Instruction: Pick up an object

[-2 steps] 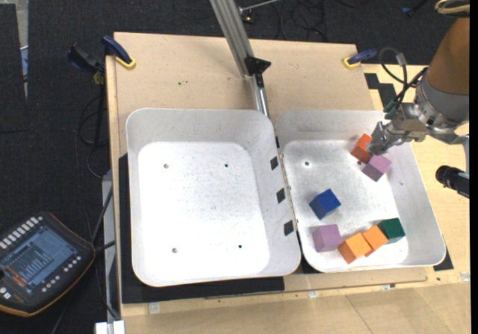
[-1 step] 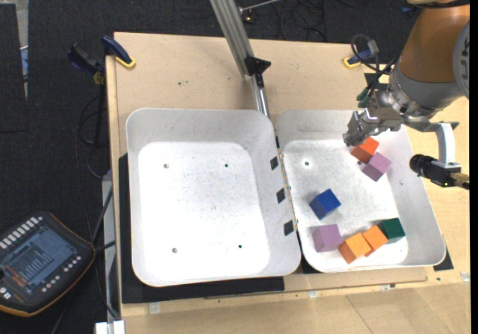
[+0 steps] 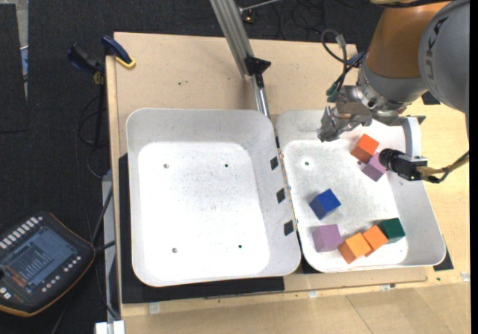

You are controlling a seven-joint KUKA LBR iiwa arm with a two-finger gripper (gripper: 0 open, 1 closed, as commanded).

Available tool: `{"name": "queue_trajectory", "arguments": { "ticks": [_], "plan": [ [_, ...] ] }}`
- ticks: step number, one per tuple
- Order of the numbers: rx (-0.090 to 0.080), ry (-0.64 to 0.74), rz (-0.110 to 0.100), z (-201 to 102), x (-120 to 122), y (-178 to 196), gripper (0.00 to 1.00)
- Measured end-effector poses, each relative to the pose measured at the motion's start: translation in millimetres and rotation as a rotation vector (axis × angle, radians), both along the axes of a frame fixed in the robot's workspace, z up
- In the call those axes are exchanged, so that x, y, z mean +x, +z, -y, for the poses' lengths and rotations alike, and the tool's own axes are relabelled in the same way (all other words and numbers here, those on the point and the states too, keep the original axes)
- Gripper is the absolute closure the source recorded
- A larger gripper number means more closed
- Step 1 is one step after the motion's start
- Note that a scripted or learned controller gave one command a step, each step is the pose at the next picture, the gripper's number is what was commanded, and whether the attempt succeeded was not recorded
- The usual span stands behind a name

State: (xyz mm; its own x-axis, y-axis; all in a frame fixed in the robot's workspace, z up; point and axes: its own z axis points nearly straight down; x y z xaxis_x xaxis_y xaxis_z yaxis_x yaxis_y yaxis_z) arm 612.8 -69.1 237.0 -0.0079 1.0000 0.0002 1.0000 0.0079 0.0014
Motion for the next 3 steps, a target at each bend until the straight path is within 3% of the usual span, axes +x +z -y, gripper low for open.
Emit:
{"name": "queue_trajectory", "arguments": {
  "ticks": [2,3],
  "plan": [
    [0.001,0.000,0.002,-102,25,17,1.00],
    [0.001,0.000,0.001,-158,47,6,1.00]
  ]
}}
